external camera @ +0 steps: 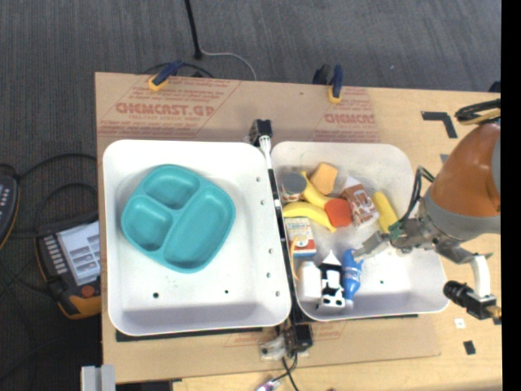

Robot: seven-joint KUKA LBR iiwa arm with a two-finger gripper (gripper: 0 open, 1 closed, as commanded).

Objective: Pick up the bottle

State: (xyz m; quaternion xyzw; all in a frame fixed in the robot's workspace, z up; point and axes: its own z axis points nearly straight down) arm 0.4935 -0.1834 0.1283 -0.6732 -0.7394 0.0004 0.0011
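Gripper (pixel 376 243) poised just right of blue bottle (pixel 351 274); finger state cannot be told. Bottle could be missed, crowded by cow toy (pixel 330 286).

The arm (pixel 470 187) is cut off by the right edge. The bottle's (pixel 351 274) label is too small to read, and the cow carton (pixel 330 287) hides its lower part. Fruit overlaps in the right bin (pixel 391 296), edges hidden.
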